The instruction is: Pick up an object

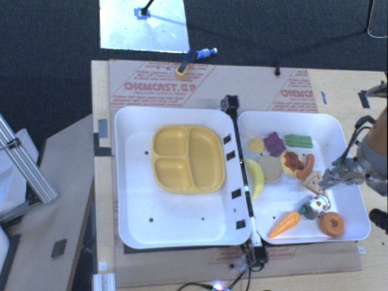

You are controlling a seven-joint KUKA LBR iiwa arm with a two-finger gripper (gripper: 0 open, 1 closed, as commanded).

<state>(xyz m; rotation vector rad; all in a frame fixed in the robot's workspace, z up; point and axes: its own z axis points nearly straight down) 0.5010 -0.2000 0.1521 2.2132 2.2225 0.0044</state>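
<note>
Gripper [325,182]: low over right bin [345,129], beside donut [331,224]; opening cannot be told, possibly touching a small toy.
Tray [187,159]: yellow, in left bin [130,180].

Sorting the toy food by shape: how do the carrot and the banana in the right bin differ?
The carrot is orange and tapers straight to a point; the banana is yellow and curved. The carrot lies slanted near the bin's front edge, while the banana runs along the left wall, by the divider. Both lie flat in the right bin, apart from the gripper.
</note>
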